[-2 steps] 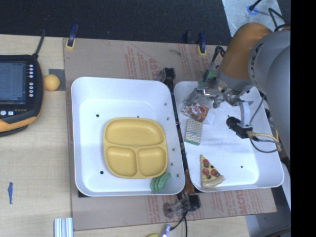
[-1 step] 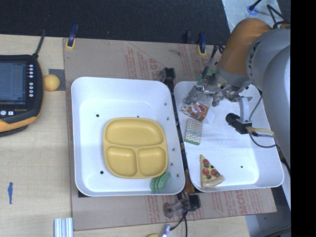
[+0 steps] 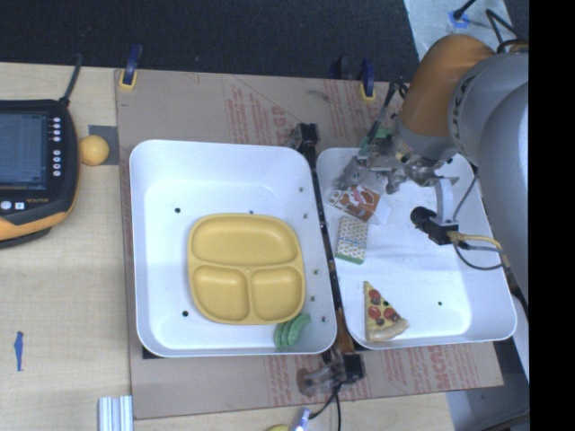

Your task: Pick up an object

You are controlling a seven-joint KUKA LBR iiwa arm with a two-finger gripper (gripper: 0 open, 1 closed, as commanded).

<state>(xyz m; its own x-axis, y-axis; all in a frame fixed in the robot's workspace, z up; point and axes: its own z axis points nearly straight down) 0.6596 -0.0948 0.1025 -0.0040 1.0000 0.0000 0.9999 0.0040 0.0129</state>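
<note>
My gripper [image 3: 372, 178] hangs low over the far left corner of the right bin [image 3: 467, 317]. Just below it lies a red and white snack packet [image 3: 358, 201], close to or touching the gripper's tip; I cannot tell which. A green and white checked packet [image 3: 351, 240] lies a little nearer the front, beside the bin's left wall. A toy pizza slice [image 3: 381, 312] rests at the bin's front left.
The left bin [image 3: 157, 241] holds a yellow divided plate [image 3: 245, 267] and a small green object [image 3: 291, 330] at its front right corner. A handheld control pendant [image 3: 31, 169] and a yellow ball [image 3: 93, 149] sit on the bench to the left.
</note>
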